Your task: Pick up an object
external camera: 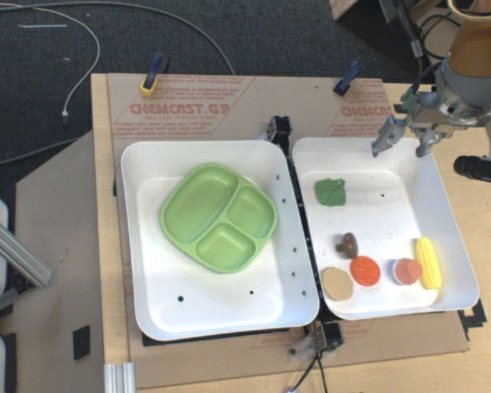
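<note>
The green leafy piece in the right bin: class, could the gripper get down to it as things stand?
Probably yes. The green leafy piece lies alone, apart from the other items, and the open gripper hangs nearby above the bin's far edge.

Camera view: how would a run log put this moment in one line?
gripper: open, empty | above right bin's far edge | corn, lettuce: untouched

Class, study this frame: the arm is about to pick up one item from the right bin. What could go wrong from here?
1. The tan disc, orange disc and pink piece crowd together, so the gripper might nudge neighbours.
2. The corn lies against the bin wall, leaving little finger room.
</note>
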Motion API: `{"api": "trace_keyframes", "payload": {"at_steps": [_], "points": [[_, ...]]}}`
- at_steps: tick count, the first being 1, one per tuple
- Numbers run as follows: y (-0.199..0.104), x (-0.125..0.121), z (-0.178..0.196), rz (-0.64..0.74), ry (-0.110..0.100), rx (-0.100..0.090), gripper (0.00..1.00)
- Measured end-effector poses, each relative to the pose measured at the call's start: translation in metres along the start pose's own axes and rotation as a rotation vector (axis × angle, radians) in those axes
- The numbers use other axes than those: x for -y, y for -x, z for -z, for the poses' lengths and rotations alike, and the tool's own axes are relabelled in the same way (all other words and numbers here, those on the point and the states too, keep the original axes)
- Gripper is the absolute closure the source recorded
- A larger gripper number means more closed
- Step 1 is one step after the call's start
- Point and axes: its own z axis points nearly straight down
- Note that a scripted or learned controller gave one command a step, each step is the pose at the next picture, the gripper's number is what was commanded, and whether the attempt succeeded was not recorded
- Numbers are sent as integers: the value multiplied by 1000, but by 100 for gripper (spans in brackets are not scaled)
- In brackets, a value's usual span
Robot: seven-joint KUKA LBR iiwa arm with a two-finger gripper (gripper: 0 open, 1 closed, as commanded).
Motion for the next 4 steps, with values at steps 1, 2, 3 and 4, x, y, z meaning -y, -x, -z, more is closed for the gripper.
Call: {"api": "trace_keyframes", "payload": {"at_steps": [1,2,3,4], "points": [[-1,-2,10,3,14,3,0],[-7,-4,-34,4,12,2,0],[-12,-10,-91,4,14,2,0],[-13,-10,-143,5,11,2,0]]}}
